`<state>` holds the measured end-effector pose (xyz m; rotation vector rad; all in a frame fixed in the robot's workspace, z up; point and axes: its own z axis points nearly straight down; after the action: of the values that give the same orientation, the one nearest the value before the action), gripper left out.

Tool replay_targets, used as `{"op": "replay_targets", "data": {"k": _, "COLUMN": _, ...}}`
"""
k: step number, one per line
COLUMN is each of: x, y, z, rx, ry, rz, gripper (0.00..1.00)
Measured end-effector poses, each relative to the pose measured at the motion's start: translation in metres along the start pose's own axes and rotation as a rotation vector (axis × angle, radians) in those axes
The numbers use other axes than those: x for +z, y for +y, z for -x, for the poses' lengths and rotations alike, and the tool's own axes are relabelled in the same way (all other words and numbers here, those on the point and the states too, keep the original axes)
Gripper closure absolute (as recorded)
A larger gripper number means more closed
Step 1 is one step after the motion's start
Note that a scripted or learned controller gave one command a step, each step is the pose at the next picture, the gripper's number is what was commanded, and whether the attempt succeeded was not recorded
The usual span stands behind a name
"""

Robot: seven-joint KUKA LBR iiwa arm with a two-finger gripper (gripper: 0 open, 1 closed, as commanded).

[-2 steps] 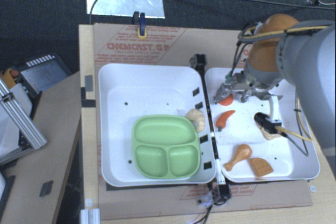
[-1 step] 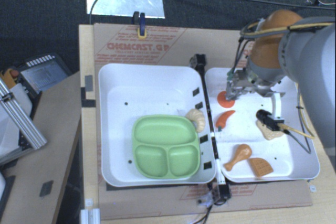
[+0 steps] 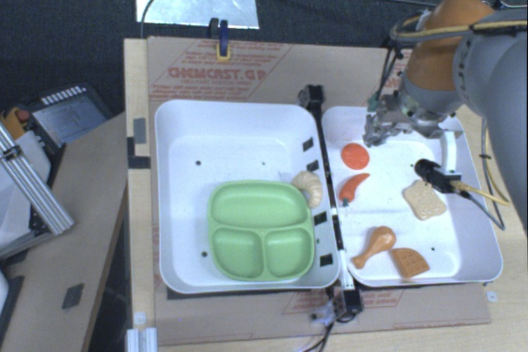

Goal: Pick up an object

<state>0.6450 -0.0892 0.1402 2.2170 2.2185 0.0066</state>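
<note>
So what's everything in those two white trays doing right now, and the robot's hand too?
Hand: hovering over the right tray's far end, nothing seen in it.
Green divided plate: flat in the left tray, compartments bare.
Beige curled piece: resting at the plate's far right rim.
Red round slice: flat in the right tray.
Red curved piece: lying beside the divider.
Drumstick: lying on its side.
Cracker: lying flat.
Orange wedge: lying flat.

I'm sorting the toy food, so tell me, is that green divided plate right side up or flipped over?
Right side up. The green divided plate lies flat in the left bin with its three hollow compartments facing up.
</note>
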Motion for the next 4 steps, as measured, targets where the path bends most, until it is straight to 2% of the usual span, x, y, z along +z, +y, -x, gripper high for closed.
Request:
{"op": "replay_targets", "data": {"k": 2, "x": -0.101, "y": 0.005, "z": -0.006, "rx": -0.004, "ry": 0.0, "rz": 0.002, "gripper": 1.0}}
{"op": "replay_targets", "data": {"k": 4, "x": -0.077, "y": -0.042, "z": -0.099, "rx": -0.008, "ry": 0.002, "rz": -0.009, "gripper": 1.0}}
